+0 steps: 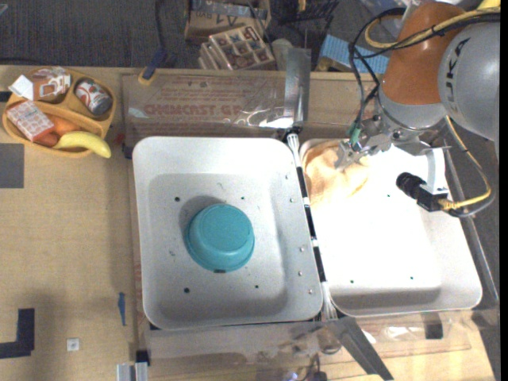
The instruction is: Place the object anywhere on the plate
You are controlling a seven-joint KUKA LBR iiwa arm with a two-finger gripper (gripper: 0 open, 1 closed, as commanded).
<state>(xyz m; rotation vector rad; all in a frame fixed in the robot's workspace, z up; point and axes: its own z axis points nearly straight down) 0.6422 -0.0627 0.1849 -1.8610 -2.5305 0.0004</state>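
I am seeing the gripper hanging over the right bin's far-left corner | jaw state: I cannot tell | a pale orange plate is lying beneath it, washed out by glare | a teal bowl is sitting upside down in the left bin, well apart.

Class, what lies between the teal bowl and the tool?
In the camera view, between the teal bowl and tool: bare bin floor, then the bins' adjoining rims.
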